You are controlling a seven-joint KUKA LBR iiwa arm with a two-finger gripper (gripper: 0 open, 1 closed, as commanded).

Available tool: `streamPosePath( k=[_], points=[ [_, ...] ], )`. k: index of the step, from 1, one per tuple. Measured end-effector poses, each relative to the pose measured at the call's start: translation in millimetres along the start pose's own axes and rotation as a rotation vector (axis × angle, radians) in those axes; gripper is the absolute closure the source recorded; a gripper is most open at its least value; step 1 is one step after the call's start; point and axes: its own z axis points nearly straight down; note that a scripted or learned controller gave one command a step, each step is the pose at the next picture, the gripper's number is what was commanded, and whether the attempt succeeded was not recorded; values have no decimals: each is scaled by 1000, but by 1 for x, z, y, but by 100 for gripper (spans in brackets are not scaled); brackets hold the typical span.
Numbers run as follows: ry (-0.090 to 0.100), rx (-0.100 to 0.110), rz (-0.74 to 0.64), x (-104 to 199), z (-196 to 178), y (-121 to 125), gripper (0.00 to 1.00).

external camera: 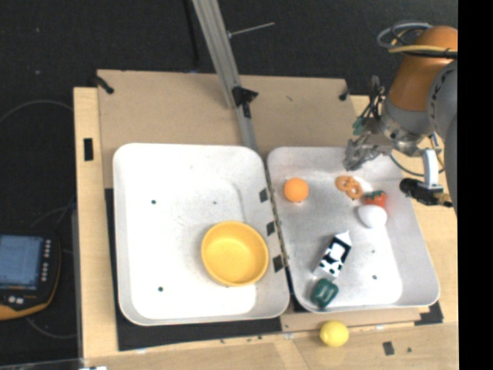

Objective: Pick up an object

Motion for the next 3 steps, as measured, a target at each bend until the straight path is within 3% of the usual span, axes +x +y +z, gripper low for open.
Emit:
streamPosePath(
  k=[2,3],
  points=[
    [4,-4,2,-6,-125,-2,100],
    [5,0,-1,-6,-146,-1,100]
  ],
)
